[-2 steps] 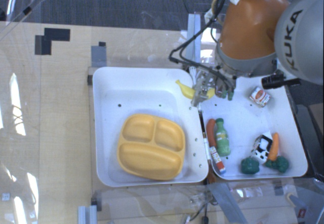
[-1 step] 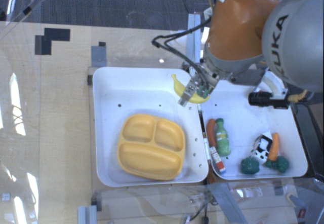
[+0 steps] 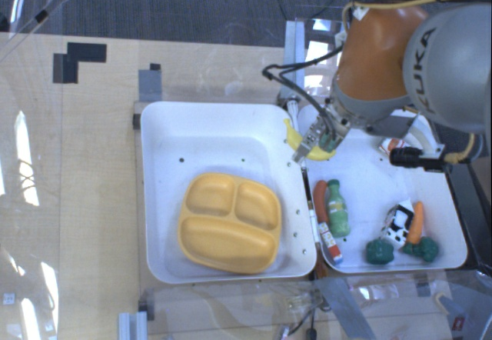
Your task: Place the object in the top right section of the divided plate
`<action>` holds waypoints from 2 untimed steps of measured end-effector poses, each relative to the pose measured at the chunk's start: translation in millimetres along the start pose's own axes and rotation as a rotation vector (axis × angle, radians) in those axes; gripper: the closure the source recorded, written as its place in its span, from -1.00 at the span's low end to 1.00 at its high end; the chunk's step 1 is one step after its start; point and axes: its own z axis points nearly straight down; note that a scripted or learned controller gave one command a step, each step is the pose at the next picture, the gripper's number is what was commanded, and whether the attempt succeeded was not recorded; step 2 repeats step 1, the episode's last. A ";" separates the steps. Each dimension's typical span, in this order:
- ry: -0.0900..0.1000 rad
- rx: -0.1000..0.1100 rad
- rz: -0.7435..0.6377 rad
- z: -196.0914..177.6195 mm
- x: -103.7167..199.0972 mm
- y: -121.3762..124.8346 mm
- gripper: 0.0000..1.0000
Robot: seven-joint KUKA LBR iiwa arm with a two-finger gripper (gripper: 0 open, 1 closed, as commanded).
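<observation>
The room was brightly and evenly lit from overhead, so the white bins threw only faint, soft shadows. Streaks of glare lay across the pale worktop at the left, and the picture stayed sharp throughout.

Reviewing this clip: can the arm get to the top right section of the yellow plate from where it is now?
Probably yes: the top right section lies open with nothing in it, and the gripper hangs just above the wall between the bins.

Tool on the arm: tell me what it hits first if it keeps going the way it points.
Probably the banana right below the tool, at the wall between the two bins; depth is hard to judge from above.
</observation>
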 end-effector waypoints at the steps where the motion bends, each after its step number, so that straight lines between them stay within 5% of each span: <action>1: 0.001 0.000 0.012 25.3 68.3 8.8 1.00; 2: 0.001 0.000 0.012 25.3 68.3 8.8 1.00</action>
